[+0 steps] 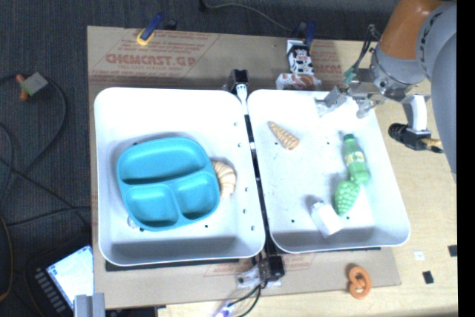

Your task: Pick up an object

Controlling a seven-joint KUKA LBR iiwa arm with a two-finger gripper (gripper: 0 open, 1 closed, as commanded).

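Taking the right bin (pixel 386 159) as the landmark: just outside its near rim, on the bench (pixel 415 286), lies a small orange ring (pixel 359 280). Inside the bin, at its near end, sits a white block (pixel 325 219), touching or nearly touching a knobbly green toy (pixel 346 196) that lies tilted just beyond it. Further in, a green bottle (pixel 355 157) lies on its side, its white-capped end pointing to the far rim and its base meeting the toy. Toward the bin's left wall, well apart from these, rests a tan cone (pixel 283 135).

To the left of this bin, touching it along the shared rim, the left bin (pixel 111 182) holds a blue divided tray (pixel 168 182), with a tan shell-like thing (pixel 225 177) tucked against the tray's right edge.

At the right bin's far right corner the gripper (pixel 346 98) hangs over the rim, its pale fingers spread apart and nothing between them, clear of every object. The grey arm (pixel 404 26) with its orange band rises behind it.
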